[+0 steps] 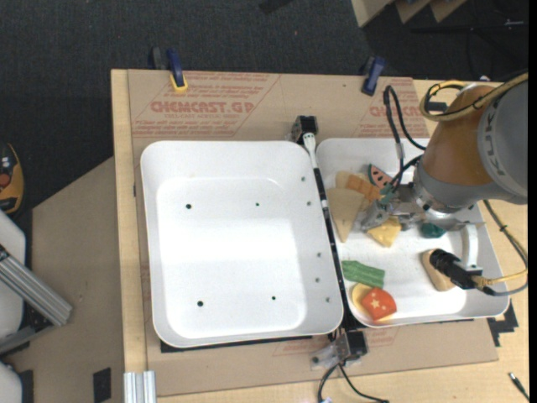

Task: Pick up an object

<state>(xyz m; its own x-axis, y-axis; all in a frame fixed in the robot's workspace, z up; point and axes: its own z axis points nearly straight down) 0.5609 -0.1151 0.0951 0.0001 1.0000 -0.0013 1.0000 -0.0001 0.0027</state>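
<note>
The metal two-finger gripper point(375, 217) reaches low into the right white bin point(436, 307), its fingers spread narrowly, tips touching the pale yellow wedge-shaped piece point(385, 234) lying just below them, not clamped between; a tan slab point(343, 212) lies just left, a green strip point(362, 271) and red tomato point(377, 302) nearer the front

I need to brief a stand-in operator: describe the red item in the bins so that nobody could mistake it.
Start at the right-hand bin, the one where the arm reaches in. Go to its near edge, left corner: the tomato-like piece lies there, just below a flat green strip. It is round and red-orange, while its neighbours are green, yellow or tan.
</note>
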